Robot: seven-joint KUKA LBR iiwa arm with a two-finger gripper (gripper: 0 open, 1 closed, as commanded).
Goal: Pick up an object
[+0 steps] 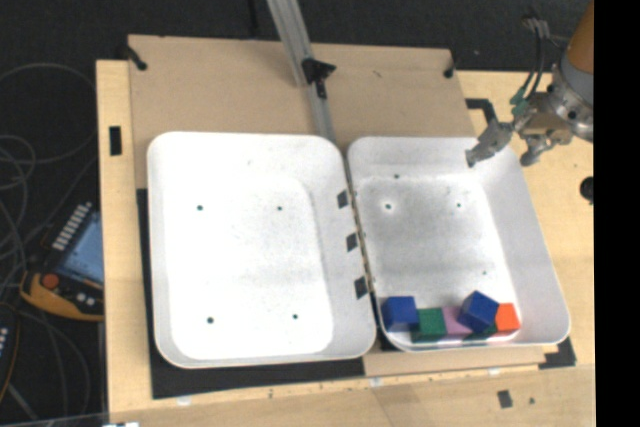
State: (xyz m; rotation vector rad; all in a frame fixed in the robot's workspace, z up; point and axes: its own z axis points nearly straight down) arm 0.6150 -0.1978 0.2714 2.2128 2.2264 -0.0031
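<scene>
Two bins sit side by side on the tabletop, their inner edges touching along a seam near the middle. The left bin lies toward the left side of the tabletop, the right bin toward the right. In the right bin, a cluster of blocks is gathered against the near wall, packed in a row from left to right, some touching. A slanted rail rises from the far side of the tabletop, ending just behind the seam. The gripper hangs over the far right corner of the right bin, well apart from the blocks. Cables and a handheld device lie off the tabletop to the left.
</scene>
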